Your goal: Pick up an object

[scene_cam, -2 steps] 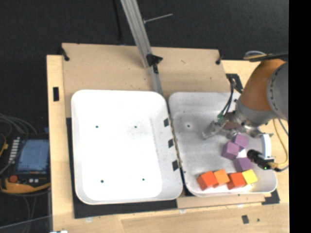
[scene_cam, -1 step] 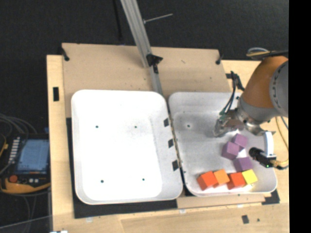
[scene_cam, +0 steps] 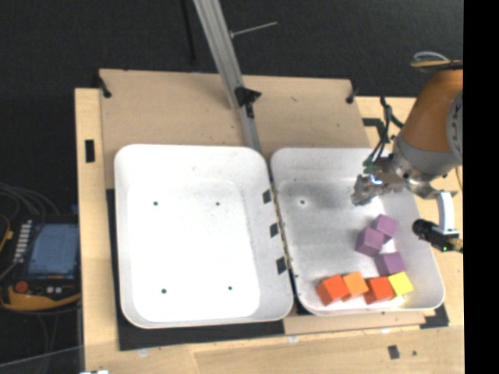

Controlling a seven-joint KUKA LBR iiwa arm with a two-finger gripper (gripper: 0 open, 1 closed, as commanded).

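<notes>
You are looking at a pick that is not yet made. The gripper (scene_cam: 363, 191) is hanging over the right bin (scene_cam: 312, 179), near its far edge, and nothing is showing between its fingers. It is too small and blurred, so you cannot tell if they are spread or pressed together. The purple blocks (scene_cam: 377, 235) are lying just beside it toward the near right corner, and the orange blocks (scene_cam: 343, 287), a red block (scene_cam: 380, 288) and a yellow block (scene_cam: 401, 284) are sitting along the near edge. Descent, closing and lift are all remaining.
</notes>
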